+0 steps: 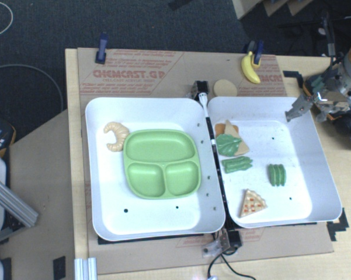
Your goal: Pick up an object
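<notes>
Pizza slice [252, 203] lies at six o'clock in the right bin [315, 174], beside beans [237, 165] and a pickle [276, 174]. At two o'clock we see the gripper [296, 112]; we cannot tell its finger spread. The left bin [99, 156] bears a green tray [162, 163] and croissant [116, 135].
</notes>
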Motion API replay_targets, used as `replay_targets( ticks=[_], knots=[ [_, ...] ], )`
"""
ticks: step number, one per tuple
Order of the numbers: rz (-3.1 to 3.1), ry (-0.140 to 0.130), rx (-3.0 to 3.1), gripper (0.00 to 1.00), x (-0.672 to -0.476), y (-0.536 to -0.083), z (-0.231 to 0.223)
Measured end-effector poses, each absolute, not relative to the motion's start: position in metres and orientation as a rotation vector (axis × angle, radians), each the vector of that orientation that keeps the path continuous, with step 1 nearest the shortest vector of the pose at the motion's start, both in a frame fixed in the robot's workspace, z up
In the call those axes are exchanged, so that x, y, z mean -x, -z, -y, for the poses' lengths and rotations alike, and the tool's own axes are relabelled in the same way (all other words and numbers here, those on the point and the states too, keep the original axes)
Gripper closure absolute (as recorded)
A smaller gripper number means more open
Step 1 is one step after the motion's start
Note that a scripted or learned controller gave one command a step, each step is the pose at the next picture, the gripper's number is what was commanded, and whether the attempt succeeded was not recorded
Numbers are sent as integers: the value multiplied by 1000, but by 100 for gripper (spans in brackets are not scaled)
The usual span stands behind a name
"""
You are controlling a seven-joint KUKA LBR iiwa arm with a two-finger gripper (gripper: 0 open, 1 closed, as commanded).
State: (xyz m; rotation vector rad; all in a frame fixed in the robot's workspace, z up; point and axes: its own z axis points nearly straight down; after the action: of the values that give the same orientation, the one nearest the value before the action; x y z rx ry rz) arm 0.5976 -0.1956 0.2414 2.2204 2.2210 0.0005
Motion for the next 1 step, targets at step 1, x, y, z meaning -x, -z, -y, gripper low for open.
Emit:
replay_targets(
  ticks=[1],
  knots=[
    [-2220, -3, -2216, 100, -598, -253, 196]
  ],
)
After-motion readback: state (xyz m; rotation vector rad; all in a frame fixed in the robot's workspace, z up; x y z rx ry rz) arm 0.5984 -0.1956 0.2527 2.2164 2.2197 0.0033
